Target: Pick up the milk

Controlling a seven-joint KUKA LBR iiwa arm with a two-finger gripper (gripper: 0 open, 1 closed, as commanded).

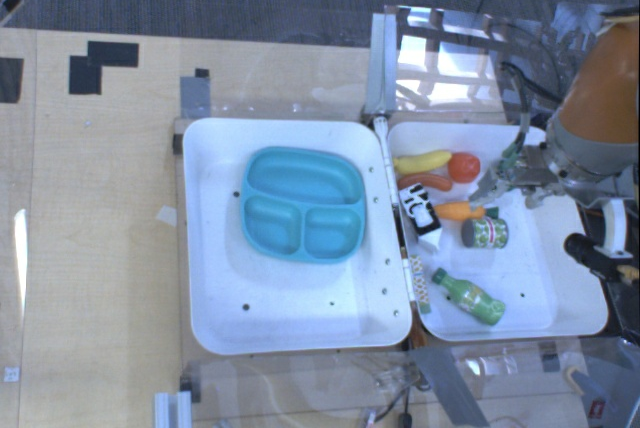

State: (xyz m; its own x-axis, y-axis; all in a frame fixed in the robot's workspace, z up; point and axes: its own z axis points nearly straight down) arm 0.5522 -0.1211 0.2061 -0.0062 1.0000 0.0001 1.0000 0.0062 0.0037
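1. White bins sit side by side: the left bin [210,316] holds a blue plate [302,203] with 3 parts.
2. The right bin [570,311] holds the milk [420,212], lying at its left wall, just below a banana [422,160] and a hot dog [428,182].
3. A tomato [463,167], a carrot [460,211], a can [485,233] and a green bottle [470,297] lie nearby.
4. The gripper [497,182] hangs near the carrot, at the right middle of the frame. I cannot tell if it is apart or together.

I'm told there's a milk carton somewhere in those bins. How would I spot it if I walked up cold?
Look in the right-hand white bin, the one crowded with toy food. Along its left wall, just below the banana and the sausage, lies the milk. It is the only boxy item there, white with bold black markings, while its neighbours are rounded and brightly coloured.
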